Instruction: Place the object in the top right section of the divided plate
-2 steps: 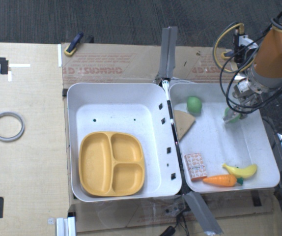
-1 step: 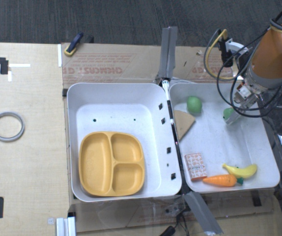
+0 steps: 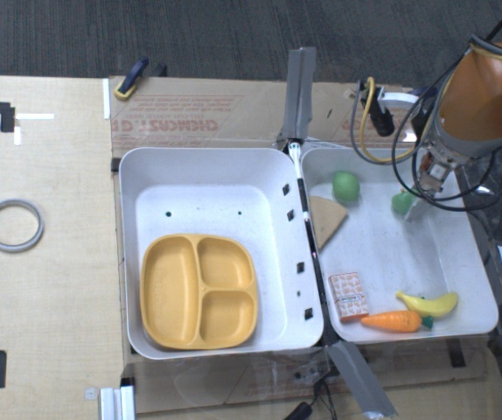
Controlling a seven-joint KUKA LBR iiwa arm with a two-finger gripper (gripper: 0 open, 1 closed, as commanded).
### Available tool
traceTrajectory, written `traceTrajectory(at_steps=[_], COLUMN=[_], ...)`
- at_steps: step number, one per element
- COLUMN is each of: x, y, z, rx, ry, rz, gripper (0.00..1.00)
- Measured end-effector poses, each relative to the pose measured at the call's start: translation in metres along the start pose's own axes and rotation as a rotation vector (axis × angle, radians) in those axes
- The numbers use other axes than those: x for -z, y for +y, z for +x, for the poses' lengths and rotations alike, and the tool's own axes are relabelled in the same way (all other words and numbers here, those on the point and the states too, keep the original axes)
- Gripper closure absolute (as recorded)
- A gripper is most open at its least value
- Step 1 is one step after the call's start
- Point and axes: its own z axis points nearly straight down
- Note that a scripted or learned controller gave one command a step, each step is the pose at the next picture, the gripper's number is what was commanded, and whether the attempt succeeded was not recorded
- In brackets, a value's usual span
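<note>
Small green object [image 3: 403, 203] sits just beside the gripper [image 3: 426, 185], above the curved yellow banana [image 3: 429, 304]; we cannot tell its grip.

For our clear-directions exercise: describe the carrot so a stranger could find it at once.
Start at the right-hand white bin and go to its near edge. The carrot lies flat there, between a small patterned box and a yellow banana. It is the only orange thing in that bin, tapered, with a green end.

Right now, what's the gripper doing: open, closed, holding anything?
Gripper: cannot be told whether open or closed. It sits at a small green object near the back of the right bin; a grasp isn't visible.
</note>
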Motion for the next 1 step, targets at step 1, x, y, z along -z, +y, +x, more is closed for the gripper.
traceTrajectory(at_steps=[1], x=[-0.0005], y=[0.0189], z=[0.0119], rx=[0.312], ry=[0.0], rz=[0.001], gripper=[1.0])
